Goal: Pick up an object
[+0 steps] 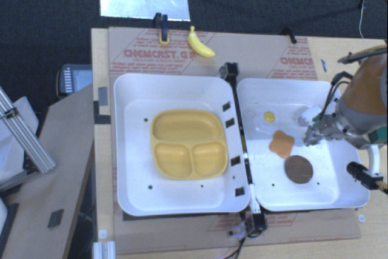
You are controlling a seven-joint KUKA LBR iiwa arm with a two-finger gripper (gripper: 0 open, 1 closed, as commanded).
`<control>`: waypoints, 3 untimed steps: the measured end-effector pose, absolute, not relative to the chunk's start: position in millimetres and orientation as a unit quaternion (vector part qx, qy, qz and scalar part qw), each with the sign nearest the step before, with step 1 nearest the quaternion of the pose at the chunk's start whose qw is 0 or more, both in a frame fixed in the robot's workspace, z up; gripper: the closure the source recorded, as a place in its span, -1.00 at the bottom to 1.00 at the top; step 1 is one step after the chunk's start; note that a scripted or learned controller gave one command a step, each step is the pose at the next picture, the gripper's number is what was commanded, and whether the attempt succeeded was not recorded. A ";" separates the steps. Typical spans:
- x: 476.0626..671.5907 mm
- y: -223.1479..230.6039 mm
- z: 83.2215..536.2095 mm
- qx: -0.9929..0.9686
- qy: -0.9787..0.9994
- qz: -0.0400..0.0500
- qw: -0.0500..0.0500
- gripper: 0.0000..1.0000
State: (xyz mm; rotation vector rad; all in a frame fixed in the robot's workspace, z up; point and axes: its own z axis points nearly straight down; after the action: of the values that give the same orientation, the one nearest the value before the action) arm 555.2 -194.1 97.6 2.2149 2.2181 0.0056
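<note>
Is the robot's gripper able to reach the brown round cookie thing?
Probably yes. The gripper hangs in the right bin, with the brown disc just below it in the picture. Nothing lies on the disc; the orange piece sits beside it.

The arm (370, 100) reaches in from the right, orange band uppermost, its gripper (310, 135) lowered and pointing left.

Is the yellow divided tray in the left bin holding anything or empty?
Empty. The yellow tray lies flat in the left bin, and all three of its compartments show bare yellow plastic.

Yellow tray (185, 151), brown disc (299, 169), white bins (130, 130).
</note>
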 end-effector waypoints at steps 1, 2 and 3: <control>554.4 -189.3 160.3 0.706 0.709 0.002 0.003 1.00; 562.3 -197.3 219.1 0.706 0.709 0.002 0.004 1.00; 563.3 -197.5 226.3 0.705 0.709 0.001 0.002 1.00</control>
State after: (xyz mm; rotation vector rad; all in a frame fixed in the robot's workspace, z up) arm 563.3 -197.5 226.3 2.2137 2.2244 0.0027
